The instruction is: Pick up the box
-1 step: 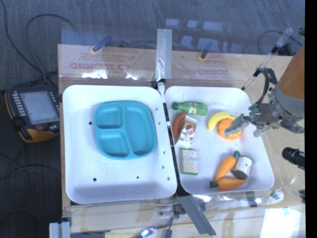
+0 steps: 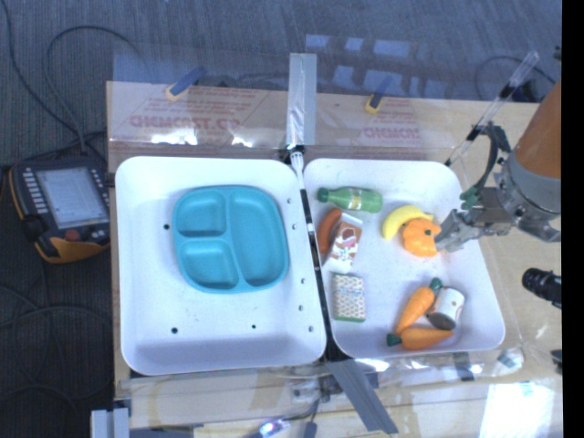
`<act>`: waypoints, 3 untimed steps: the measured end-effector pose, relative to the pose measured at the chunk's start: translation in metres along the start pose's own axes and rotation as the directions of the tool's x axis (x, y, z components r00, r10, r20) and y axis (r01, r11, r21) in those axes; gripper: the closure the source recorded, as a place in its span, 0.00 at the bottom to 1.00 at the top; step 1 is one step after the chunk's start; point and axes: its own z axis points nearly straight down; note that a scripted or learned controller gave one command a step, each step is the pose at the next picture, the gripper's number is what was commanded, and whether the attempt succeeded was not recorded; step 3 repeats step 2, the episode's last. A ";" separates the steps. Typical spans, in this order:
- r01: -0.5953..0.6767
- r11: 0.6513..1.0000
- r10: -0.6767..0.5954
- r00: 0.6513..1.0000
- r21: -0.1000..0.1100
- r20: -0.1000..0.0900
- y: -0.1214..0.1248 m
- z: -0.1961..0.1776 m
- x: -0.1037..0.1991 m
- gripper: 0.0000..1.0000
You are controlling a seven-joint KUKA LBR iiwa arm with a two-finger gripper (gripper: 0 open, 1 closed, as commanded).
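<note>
A small white box with a red picture (image 2: 345, 245) lies in the left part of the right bin (image 2: 474, 286), next to a brown sausage (image 2: 327, 229). Below it lies a flat box with a green and tan checked pattern (image 2: 349, 297). My gripper (image 2: 453, 231) hangs over the right side of the same bin, right beside an orange (image 2: 420, 237) and well to the right of both boxes. Nothing shows in its grasp.
In the right bin are also a green bottle (image 2: 350, 199), a banana (image 2: 402, 217), two carrots (image 2: 418, 307), and a small can (image 2: 446, 307). The left bin (image 2: 146, 272) holds a blue divided plate (image 2: 230, 237). A teach pendant (image 2: 59, 203) lies off the bench at left.
</note>
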 end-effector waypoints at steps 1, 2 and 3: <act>-0.050 0.999 0.050 0.999 -0.009 0.005 -0.015 -0.106 0.056 1.00; -0.139 0.990 0.139 0.990 -0.009 0.005 -0.010 -0.169 0.060 1.00; -0.139 0.990 0.139 0.990 -0.009 0.005 -0.010 -0.169 0.060 1.00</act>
